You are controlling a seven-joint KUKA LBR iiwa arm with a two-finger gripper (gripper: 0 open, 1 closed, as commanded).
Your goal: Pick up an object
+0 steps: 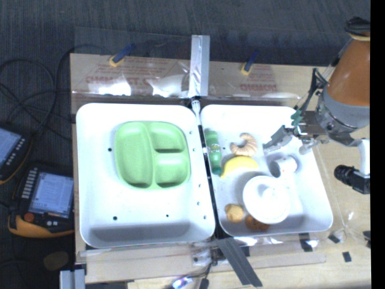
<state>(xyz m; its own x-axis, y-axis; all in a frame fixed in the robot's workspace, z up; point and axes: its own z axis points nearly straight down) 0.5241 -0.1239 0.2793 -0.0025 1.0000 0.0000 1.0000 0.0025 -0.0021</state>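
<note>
Green plate (151, 154) fills left bin (96, 221). Gripper (287, 136) hangs over right bin (319, 215) – fingers spread, pinching nothing – above yellow lemon (239, 164) and white bowl (267, 198).

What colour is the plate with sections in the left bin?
Light green; the divided plate shows clearly in the camera view.

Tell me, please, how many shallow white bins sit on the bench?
2. The left bin holds a green divided plate; the right bin holds a white bowl and small food items. None looks hidden.
</note>
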